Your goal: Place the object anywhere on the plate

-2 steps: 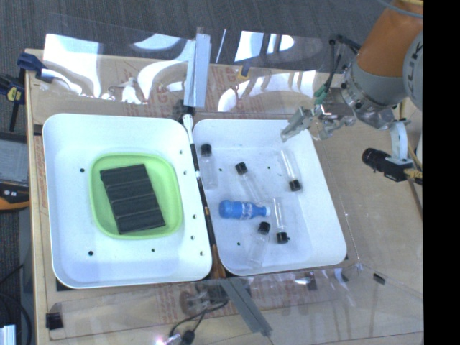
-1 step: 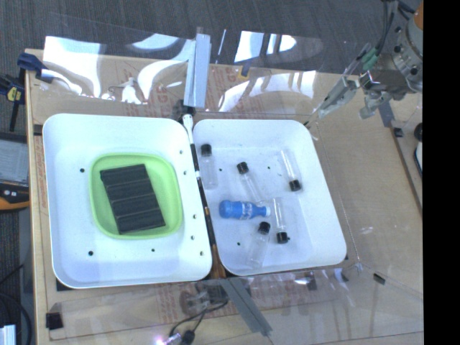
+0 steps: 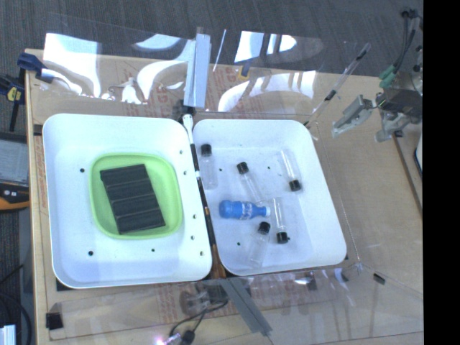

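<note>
Tan bench top (image 3: pixel 374 214) on dark ribbed flooring, strong glare off a clear sheet along the far edge. Two shallow white bins side by side: left bin (image 3: pixel 65 192) holds a green plate (image 3: pixel 97 185) with a dark ribbed block (image 3: pixel 133 198) lying on it, block's long axis running from far-left to near-right. Right bin (image 3: pixel 320 214) holds the loose stuff. Blue bottle (image 3: pixel 243 209) sits near the middle of the right bin, lying on its side, long axis roughly left-right, the fatter blue end toward the left bin and the paler narrow end toward the right. Around it five clear vials with black caps (image 3: pixel 251 180), all lying flat at different angles; their glass bodies wash out against the white floor, so mostly just caps are readable, and one vial near the front edge is barely an outline. Gripper (image 3: pixel 350 118) at upper right, outside the right bin's far-right corner, above the bench, well apart from the bottle; small and grey against clutter, can't tell whether it's open or closed. Rest of the arm is cut off at the right edge. Cables and clamps along the left edge are partly cropped.
</note>
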Motion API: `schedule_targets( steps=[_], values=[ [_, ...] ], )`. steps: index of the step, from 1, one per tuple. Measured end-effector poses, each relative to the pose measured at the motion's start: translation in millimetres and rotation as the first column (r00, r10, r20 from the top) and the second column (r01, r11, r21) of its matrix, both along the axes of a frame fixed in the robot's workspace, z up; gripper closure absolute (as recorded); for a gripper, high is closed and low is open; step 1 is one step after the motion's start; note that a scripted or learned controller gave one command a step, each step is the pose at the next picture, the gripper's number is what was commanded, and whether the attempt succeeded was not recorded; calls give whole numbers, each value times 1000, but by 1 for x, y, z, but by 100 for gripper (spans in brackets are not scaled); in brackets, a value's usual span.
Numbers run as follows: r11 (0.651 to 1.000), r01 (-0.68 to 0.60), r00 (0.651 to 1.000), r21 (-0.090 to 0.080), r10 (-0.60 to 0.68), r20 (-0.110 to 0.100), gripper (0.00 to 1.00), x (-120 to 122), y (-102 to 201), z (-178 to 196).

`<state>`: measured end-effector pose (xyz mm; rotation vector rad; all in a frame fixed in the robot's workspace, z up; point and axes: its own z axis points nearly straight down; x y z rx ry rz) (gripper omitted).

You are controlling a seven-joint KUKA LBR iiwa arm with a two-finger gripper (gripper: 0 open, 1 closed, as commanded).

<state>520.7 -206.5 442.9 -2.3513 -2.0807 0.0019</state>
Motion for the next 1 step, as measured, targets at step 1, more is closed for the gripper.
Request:
schedule_targets(
  steps=[1],
  values=[
    [989,146,989,0,-146,-1,0,-44,1,-1]
  ],
)
